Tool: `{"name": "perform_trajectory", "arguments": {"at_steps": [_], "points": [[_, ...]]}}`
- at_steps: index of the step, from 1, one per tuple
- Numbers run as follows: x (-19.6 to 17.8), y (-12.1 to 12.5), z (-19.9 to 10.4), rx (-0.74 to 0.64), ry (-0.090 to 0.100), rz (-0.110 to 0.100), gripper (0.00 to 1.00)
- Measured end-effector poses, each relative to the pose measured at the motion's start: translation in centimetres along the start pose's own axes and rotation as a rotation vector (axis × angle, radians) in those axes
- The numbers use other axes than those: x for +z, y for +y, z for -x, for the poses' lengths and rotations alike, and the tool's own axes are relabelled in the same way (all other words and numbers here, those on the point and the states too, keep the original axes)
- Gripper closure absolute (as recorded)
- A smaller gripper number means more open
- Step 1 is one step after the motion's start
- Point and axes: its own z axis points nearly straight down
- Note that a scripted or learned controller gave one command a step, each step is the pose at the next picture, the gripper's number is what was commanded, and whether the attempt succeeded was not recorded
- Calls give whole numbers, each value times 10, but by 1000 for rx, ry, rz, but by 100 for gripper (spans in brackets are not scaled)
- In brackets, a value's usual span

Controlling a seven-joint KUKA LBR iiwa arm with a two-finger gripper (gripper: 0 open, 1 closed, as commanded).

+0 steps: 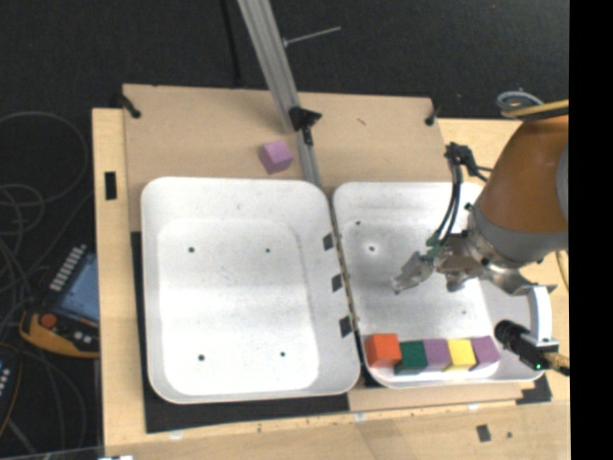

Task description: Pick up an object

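Along the near edge of the right bin [383, 209] five blocks sit touching in a row whose long axis runs left to right: orange block [384, 349], green block [413, 356], purple block [437, 353], yellow block [462, 353] and another purple one at the right end. Farther in, the gripper [410, 274] hangs over the bin floor, pointing left; its jaws look blurred, so I cannot tell their state. Beyond the left bin [239, 286], a stray purple cube [276, 156] rests on the bench [192, 132].

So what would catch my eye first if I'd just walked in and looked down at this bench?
Probably the row of coloured blocks along the near edge of the right bin: orange, green, purple, yellow and another purple. Above them hangs the robot arm with its gripper. A lone purple block sits outside, on the board behind the left bin.
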Motion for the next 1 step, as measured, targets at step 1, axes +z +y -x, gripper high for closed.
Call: {"name": "perform_trajectory", "arguments": {"at_steps": [1], "points": [[-11, 35, 88, 1, -4, 0, 0]]}}
